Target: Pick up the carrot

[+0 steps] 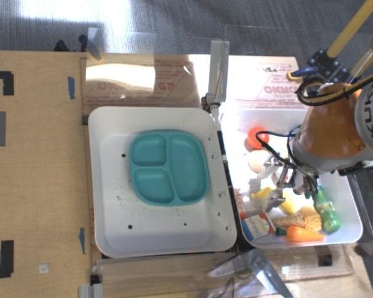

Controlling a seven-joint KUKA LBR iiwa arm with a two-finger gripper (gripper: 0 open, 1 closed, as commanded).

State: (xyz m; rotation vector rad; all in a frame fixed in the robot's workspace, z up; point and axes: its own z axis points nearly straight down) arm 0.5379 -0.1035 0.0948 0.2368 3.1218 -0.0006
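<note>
The fingers (pixel 275 191) hang low inside the right white bin (pixel 354 213), reaching in beneath the orange band (pixel 326 129) of the grey arm. How wide they stand cannot be told; dark cables and toy food clutter the spot. The carrot (pixel 304 233) lies below and to the right of the fingers, near the bin's front wall, apart from them. A green bottle (pixel 326 213) sits to the right of the fingers, and a red round piece (pixel 257 137) above them. Far left of them, the left white bin (pixel 105 166) holds a teal divided plate (pixel 170 166)
</note>
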